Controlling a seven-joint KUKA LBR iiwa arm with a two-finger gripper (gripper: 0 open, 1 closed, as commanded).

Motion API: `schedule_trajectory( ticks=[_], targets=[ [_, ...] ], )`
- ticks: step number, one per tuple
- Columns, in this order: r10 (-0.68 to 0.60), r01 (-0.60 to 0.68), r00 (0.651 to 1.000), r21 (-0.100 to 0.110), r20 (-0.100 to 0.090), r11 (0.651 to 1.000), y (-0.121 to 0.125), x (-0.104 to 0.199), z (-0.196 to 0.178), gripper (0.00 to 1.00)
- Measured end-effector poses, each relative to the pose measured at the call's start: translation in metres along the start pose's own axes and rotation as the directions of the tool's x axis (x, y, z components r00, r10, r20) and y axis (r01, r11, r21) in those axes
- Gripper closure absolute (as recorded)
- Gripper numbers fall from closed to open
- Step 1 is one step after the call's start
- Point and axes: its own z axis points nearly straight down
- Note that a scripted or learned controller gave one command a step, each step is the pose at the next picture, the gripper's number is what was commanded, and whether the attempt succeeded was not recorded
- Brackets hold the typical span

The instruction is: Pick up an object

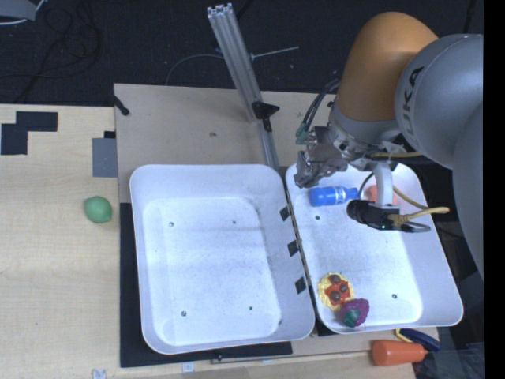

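Orange and carrot-shaped, a small piece [397, 352] lies on the bench [47, 275] just outside the near edge of the right bin [410, 275]. Inside that bin, close to its near corner, a yellow toy with red spots [334, 288] sits touching a purple and green piece [354, 313].

Farther back in the same bin lies the blue bottle [331, 195], on its side, its pale cap pointing toward the arm's side. The gripper [309, 174] hangs low over the bin's far left corner, just beside the bottle's blue end and next to the wall that divides the two bins. Its tip is dark and seen from above, so I cannot tell how far open it is, nor whether it touches the bottle; nothing is seen held in it. The grey arm [450, 101] with its orange band [387, 61] looms above.

The left bin [205, 251] sits alongside. A green ball [98, 209] rests on the bench, well apart to the left of both bins.
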Motion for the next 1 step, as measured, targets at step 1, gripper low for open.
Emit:
schedule_trajectory(
  ticks=[1],
  targets=[
    [0.001,-0.001,1.0,0.001,0.0,1.0,0.0147,0.0452,0.0181,1.0]
  ],
)
